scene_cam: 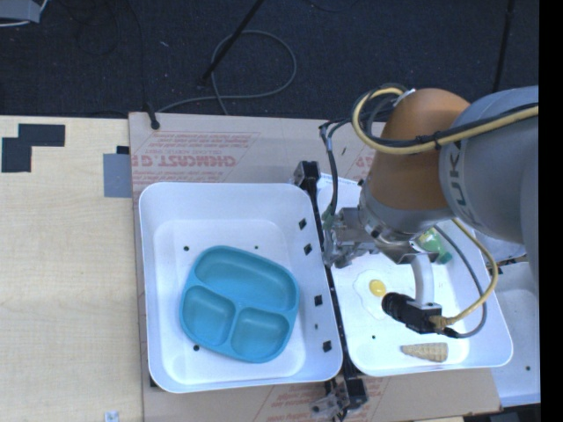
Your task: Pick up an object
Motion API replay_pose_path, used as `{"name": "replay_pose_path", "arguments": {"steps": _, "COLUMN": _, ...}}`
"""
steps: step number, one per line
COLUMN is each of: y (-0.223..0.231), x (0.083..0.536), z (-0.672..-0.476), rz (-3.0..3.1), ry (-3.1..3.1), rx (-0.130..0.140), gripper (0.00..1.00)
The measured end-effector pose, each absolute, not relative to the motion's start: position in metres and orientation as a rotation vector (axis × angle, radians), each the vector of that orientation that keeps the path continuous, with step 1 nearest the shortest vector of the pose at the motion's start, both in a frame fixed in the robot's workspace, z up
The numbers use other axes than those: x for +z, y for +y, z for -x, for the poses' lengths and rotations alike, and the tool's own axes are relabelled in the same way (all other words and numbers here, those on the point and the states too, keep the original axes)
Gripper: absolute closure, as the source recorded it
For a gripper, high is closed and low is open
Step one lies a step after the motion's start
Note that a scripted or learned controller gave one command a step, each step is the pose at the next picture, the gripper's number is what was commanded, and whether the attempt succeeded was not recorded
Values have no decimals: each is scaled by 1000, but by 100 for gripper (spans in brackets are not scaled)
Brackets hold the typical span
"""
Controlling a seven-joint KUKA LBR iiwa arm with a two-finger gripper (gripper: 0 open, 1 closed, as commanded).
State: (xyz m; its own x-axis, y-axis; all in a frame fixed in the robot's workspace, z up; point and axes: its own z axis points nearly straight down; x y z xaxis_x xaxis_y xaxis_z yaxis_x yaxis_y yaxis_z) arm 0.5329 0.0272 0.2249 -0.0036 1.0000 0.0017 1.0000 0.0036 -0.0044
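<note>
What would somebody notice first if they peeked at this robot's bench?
The big blue plate with three compartments jumps out, lying in the left white bin. Next comes the grey robot arm with its orange band, leaning over the right bin, where a toy fried egg and a tan cone-shaped piece lie.

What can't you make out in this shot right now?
- Far half of the right bin: covered by the arm in the camera view.
- The green object: mostly under the arm, so I cannot identify it.
- The tan cone-shaped piece: too small to name surely.
</note>
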Motion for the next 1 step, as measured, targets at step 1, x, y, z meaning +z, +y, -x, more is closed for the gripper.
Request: {"name": "replay_pose_path", "arguments": {"steps": 1, "y": 77, "x": 230, "z": -523, "rz": 2214, "ry": -2224, "rx": 3, "gripper": 100}}
